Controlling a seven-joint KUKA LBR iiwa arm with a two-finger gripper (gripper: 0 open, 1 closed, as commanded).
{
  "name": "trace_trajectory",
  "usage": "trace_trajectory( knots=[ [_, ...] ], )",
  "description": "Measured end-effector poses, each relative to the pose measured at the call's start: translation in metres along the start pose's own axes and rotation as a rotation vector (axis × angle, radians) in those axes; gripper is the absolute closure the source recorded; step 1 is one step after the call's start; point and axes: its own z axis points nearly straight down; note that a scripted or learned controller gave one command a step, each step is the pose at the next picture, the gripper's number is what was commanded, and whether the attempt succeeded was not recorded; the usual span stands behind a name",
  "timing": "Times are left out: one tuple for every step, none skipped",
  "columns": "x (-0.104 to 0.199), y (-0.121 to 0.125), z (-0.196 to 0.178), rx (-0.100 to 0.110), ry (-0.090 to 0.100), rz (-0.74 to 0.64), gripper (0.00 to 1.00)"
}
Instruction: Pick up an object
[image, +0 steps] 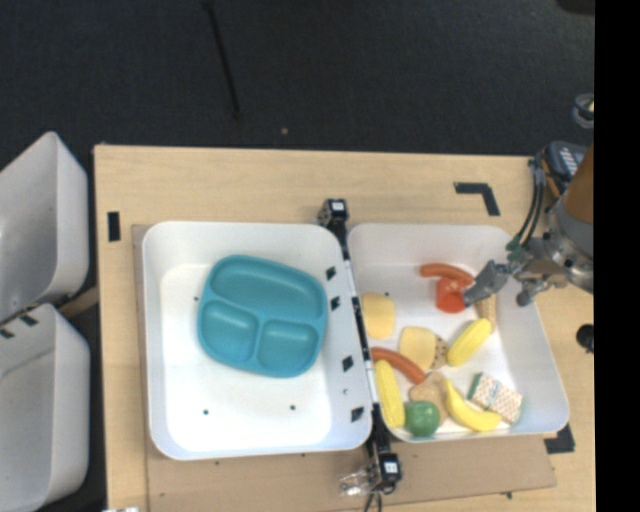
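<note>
My gripper (507, 288) hangs over the right side of the right bin (400, 238), its two fingers spread apart with nothing between them. One fingertip (484, 284) is close beside a red tomato-like toy (450, 294), which lies just under a red chili (444, 270). Lower in the same bin lie a yellow cheese block (378, 315), a bread slice (418, 348), a yellow banana piece (470, 342), an orange sausage (397, 362), a corn cob (389, 393), a green apple (422, 419), another banana (470, 411) and a patterned wafer (497, 397).
The left bin (170, 400) holds a blue divided plate (263, 315). The arm's wrist and cables (560, 200) stand above the right bin's right wall. White blocks (35, 250) sit off the bench's left edge.
</note>
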Motion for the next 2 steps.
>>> trace_trajectory(
  knots=[
    [0.0, 0.002, -0.004, -0.008, -0.002, -0.003, 0.0],
    [0.008, -0.001, 0.048, -0.003, -0.001, 0.0, 0.0]
  ],
)
